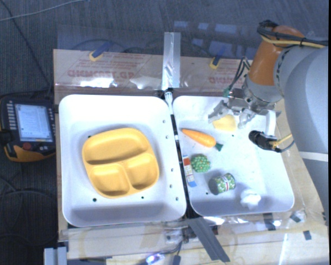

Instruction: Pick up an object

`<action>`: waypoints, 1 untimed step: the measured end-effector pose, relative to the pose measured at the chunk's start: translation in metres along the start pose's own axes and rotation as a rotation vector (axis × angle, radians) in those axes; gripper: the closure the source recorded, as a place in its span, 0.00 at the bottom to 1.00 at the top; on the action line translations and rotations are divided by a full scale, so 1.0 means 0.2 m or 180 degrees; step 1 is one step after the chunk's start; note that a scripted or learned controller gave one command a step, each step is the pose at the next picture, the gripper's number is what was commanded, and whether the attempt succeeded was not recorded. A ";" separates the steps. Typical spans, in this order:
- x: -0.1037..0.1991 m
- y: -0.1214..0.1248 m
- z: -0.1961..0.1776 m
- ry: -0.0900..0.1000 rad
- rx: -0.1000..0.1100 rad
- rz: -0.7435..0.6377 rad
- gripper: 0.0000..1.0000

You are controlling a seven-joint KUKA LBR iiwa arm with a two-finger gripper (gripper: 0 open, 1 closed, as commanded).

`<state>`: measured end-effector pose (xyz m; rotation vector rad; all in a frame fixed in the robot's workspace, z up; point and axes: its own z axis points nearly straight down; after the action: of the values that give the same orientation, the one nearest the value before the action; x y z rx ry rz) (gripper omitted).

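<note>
From above, I'm down in the right bin's far corner, my gripper spread wide with a finger on each side of the pale yellow block, which lies on the bin floor between them, not squeezed as far as I can tell. Nearer the camera lie the carrot, the broccoli, the can and a white lump, while the left bin holds the yellow tray.
</note>
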<state>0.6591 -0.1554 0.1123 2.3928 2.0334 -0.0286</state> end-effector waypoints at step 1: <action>0.00 -0.01 -0.03 -0.0009 0.0020 -0.0002 1.00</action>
<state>0.6577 -0.1555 0.1190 2.3943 2.0361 -0.0384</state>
